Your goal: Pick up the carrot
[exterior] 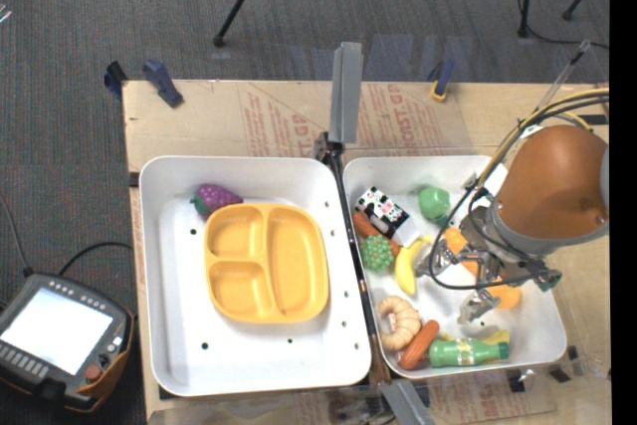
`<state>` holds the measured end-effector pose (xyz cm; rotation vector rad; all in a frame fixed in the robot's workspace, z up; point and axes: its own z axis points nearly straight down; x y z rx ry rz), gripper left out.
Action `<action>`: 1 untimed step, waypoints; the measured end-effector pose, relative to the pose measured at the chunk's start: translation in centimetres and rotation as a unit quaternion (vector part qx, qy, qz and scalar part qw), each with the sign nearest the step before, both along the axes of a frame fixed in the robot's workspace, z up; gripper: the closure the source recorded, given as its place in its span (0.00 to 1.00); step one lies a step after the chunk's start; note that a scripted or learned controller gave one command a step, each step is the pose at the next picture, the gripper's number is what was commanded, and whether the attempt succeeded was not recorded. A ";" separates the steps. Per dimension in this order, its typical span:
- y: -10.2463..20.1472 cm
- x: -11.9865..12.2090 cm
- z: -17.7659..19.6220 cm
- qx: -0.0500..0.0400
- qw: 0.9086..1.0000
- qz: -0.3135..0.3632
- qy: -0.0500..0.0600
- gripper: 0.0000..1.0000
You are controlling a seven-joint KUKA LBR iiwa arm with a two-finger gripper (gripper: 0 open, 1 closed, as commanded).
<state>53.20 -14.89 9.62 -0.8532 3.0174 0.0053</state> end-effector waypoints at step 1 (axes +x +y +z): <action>0.2 0.1 1.0 0.001 1.000 0.002 -0.002 1.00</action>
